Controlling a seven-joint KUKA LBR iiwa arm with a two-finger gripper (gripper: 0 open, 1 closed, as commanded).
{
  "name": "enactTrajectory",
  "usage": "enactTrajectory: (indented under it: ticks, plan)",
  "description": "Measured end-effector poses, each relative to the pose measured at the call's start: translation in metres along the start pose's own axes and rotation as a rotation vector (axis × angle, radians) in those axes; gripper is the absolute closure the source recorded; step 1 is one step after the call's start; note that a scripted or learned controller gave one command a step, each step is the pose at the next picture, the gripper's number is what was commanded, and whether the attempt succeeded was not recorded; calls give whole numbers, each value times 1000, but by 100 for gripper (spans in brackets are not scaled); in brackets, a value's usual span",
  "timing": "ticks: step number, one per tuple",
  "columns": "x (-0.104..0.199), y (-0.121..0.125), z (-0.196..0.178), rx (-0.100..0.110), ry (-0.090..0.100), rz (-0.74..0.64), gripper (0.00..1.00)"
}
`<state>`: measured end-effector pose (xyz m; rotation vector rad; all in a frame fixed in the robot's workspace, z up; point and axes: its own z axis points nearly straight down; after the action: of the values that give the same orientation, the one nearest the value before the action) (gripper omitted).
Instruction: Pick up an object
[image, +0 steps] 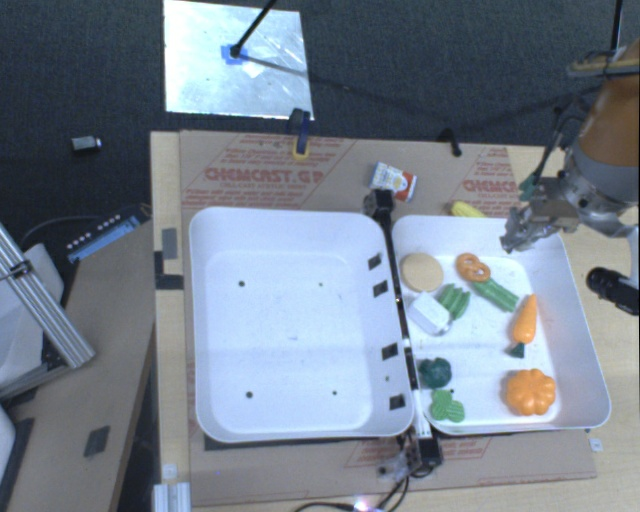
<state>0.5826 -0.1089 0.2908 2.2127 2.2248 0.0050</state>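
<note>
White plastic makes up both bins on the desk (170, 330). The left bin (290, 320) has only bare floor showing, while the right bin (590, 380) holds all the toy food. A tan round biscuit (422, 271) lies near the divider, with a white block (428, 315) just below it and a green bean pod (455, 300) beside that. A pretzel (473, 267) touches a green cucumber (496, 294). An orange carrot (524, 320) lies toward the right wall, and an orange pumpkin (529, 391) sits near the front right corner. Dark broccoli (435, 373) and a lighter green piece (447, 408) lie at the front left. A yellow banana (467, 210) rests outside, behind the bin. The hand (522, 235) hovers over the back right corner, above and apart from the food; whether its fingers are spread or together I cannot tell.
</note>
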Motion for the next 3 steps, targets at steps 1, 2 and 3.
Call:
enactTrajectory:
  ticks: [1, 2, 3]
  plan:
    - [24, 39, -99, -10, -1, -3, 100]
    - [42, 42, -254, -16, -2, -2, 100]
    - [66, -22, -245, 3, 2, -1, 100]
